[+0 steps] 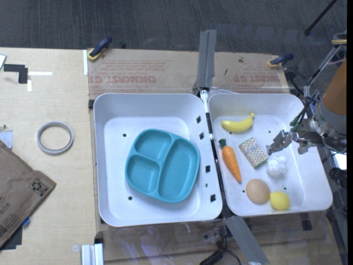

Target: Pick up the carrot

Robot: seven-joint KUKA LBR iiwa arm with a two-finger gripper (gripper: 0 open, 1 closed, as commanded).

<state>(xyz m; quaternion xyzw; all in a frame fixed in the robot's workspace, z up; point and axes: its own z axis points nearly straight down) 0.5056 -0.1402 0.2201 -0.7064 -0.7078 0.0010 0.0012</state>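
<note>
We see the carrot lying along the left wall of the right bin, beside a patterned sponge. The tool hovers right of the sponge, fingers spread, grasping nothing.

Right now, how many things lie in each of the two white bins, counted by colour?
Yellow: 2, curved banana and round lemon
Orange: 1, long carrot
Tan: 1, egg
Speckled: 1, small box
White: 1, crumpled lump
Blue: 1, three-part plastic plate
Total: 7
</note>
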